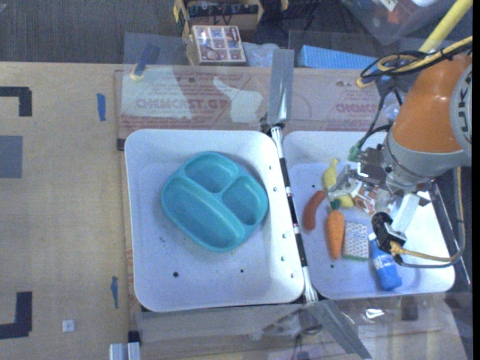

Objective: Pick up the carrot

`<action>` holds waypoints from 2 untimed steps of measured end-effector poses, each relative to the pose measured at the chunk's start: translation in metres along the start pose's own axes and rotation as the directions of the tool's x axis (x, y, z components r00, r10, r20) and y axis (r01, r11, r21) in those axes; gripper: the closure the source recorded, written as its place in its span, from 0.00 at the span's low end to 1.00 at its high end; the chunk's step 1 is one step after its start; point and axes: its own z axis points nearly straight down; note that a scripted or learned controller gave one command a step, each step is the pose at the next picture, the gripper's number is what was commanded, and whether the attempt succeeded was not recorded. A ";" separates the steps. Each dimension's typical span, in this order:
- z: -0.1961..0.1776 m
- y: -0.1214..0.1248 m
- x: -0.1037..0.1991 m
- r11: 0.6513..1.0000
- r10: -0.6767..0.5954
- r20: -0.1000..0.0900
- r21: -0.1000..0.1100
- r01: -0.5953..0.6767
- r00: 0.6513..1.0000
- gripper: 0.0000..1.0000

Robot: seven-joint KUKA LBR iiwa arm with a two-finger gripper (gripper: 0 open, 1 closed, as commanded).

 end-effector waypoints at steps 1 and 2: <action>0.107 -0.018 -0.026 0.952 -0.307 0.004 -0.014 0.307 0.952 0.00; 0.094 -0.016 -0.023 0.951 -0.309 0.001 -0.024 0.309 0.951 1.00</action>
